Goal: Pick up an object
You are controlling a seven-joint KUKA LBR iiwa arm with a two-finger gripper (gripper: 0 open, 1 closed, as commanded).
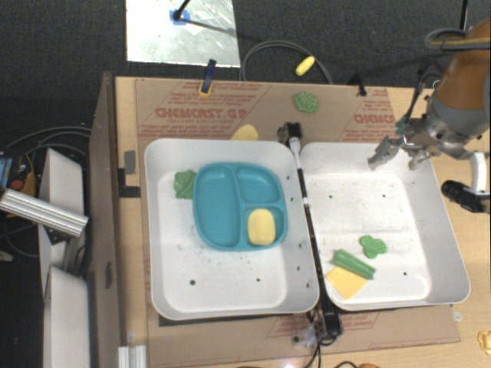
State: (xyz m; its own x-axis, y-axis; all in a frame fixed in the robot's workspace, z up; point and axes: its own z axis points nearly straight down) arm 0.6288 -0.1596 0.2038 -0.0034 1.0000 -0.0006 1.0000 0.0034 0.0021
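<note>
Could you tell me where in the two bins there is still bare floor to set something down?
The right bin is bare across its far and middle floor, below the gripper. Its near-left corner is crowded by the green broccoli piece, green stick and yellow wedge. In the left bin, the teal divided plate fills the middle; a bare strip runs along the near wall.

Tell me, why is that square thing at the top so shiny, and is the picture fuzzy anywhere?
In the camera view, the silvery sheet on the dark floor bounces light back, giving bright glare patches. The white bins look evenly lit with only soft shadows. The gripper at the upper right looks a bit blurred, while the blue tray and the yellow piece in it stay fairly sharp.
</note>
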